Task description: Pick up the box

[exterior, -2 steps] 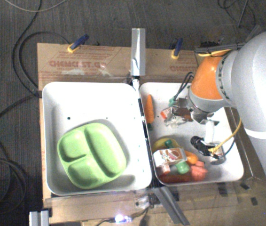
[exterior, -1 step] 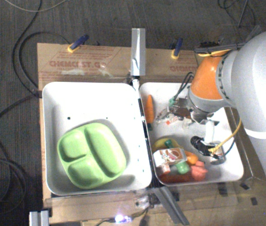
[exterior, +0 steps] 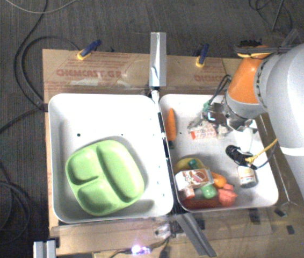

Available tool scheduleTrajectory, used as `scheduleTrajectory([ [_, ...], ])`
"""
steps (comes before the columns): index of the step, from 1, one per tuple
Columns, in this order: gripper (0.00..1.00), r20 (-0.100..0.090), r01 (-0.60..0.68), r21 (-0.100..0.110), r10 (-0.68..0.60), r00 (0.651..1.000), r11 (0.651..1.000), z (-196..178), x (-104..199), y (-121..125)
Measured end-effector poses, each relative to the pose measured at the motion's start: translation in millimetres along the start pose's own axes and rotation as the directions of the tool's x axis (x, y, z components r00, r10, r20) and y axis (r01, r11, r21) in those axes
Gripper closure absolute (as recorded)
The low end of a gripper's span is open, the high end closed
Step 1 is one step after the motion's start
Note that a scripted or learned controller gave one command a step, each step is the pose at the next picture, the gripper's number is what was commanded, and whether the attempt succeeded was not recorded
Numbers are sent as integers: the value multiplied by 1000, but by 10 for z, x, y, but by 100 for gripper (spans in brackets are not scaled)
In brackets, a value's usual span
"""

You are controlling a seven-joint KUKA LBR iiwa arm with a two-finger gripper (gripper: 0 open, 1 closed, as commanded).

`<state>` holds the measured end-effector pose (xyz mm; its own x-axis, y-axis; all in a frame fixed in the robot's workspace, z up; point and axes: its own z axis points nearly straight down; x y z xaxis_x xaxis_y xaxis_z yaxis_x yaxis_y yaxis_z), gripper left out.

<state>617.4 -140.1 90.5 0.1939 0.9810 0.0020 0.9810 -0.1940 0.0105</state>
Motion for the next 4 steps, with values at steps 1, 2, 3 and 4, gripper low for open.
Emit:
scheduleTrajectory([
  [1,0,10,-211,10,210,978,978,-869,-47,356],
  [2,0,9,-219,12,219,976,976,-22,140,90],
  [3,0,2,-581,-2,581,814,814,-5,-394,16],
  [4,0,10,-415,10,415,910,910,-686,160,395],
])
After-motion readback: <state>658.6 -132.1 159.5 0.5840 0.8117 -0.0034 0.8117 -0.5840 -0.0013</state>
